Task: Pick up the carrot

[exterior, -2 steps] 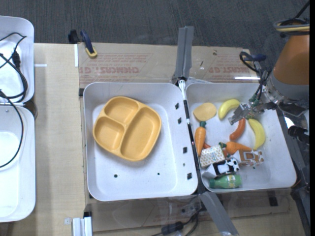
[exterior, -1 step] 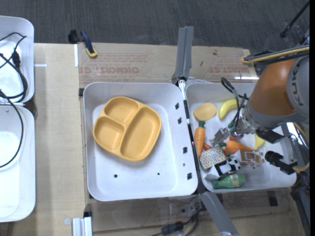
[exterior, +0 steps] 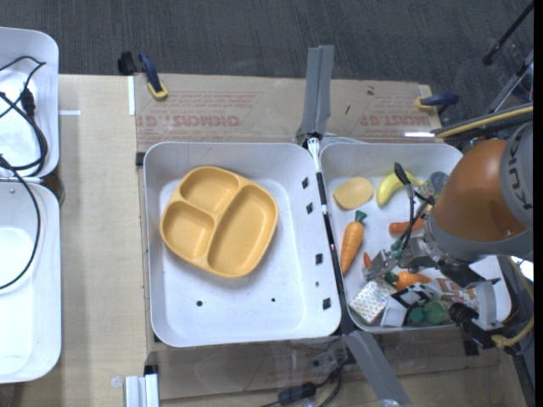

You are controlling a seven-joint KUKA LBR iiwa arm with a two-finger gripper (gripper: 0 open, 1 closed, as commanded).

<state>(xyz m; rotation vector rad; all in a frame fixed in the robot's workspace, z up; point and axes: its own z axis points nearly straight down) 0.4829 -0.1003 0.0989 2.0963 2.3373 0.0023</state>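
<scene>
2 bins on the table; carrot (exterior: 351,242) lies free at the right bin's (exterior: 450,153) left wall, green top pointing away from me. I see the end effector (exterior: 399,257) low over clutter just beside it; can't tell its opening or whether it holds anything.

orange carrot (exterior: 352,243), yellow banana (exterior: 389,186), yellow-orange plate (exterior: 220,220), white bins (exterior: 161,253)

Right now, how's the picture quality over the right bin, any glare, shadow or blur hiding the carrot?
In the camera view the carrot is sharp and evenly lit, lying on the right bin's white floor with only a faint shadow; no glare on it. The clutter near the gripper is darker, shaded by the arm, and its small pieces are hard to tell apart.
</scene>
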